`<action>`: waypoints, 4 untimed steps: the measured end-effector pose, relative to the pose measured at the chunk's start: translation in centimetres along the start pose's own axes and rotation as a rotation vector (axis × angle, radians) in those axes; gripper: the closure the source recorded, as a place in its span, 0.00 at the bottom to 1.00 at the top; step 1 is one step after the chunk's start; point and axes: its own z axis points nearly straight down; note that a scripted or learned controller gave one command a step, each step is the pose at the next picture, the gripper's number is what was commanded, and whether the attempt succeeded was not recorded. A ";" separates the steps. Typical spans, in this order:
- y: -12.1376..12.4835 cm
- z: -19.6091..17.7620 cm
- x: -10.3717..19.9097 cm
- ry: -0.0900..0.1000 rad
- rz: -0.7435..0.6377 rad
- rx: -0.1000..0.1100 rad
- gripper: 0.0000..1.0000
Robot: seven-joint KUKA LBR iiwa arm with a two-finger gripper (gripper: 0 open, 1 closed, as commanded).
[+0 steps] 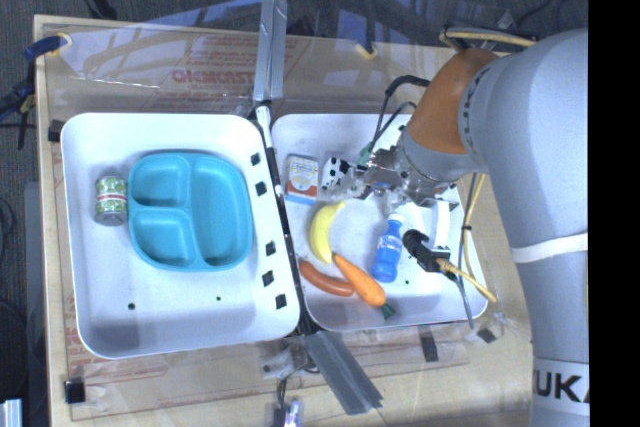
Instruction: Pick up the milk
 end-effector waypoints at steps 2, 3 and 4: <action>-3.2 -0.1 -1.4 0.000 -0.082 0.000 0.00; 5.7 0.1 0.6 -0.007 -0.014 0.041 0.00; -2.7 -0.1 -0.5 0.000 -0.083 0.000 0.00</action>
